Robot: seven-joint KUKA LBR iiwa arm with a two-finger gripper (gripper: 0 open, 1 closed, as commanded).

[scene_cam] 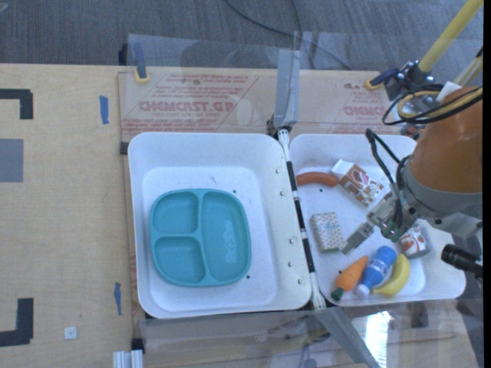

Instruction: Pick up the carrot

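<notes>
The carrot (350, 274) is orange with a green stub and lies near the front edge of the right bin (437, 286). It rests against a blue bottle (377, 270) on its right. My gripper (374, 227) hangs over the middle of the right bin, a little behind and to the right of the carrot and apart from it. I see nothing held in it.
The right bin also holds a banana (399, 276), a patterned small box (327, 231), a sausage (314, 179), a red-and-white carton (359, 182) and a small red-and-white item (414, 241). A teal divided plate (201, 236) sits in the left bin (146, 159).
</notes>
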